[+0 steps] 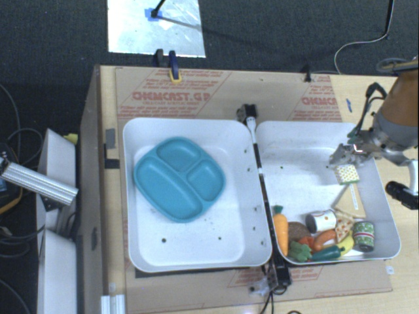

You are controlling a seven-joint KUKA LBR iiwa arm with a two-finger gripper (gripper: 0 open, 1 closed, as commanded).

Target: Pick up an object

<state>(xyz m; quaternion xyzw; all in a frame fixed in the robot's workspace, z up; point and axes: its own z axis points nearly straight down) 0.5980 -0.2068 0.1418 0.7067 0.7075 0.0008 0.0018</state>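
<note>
My gripper [345,156] hangs over the right side of the right bin [294,149], reaching in from the right edge. Just below it lies a small yellow-green checkered pad on a pale handle [347,174], flat on the bin floor. It sits close under the gripper, and I cannot tell whether they touch. Several toy foods are piled in the bin's front corner: an orange carrot [280,228], a white can [321,220], a green-labelled tin [364,235], a green pepper [300,252] and red pieces [323,240].
The left bin [150,136] holds a blue divided plate [179,178]. A black clamp [249,113] sits where the two bins meet at the back. A cable [357,44] runs over the bench at the back right. The arm's orange band [400,97] is at the right edge.
</note>
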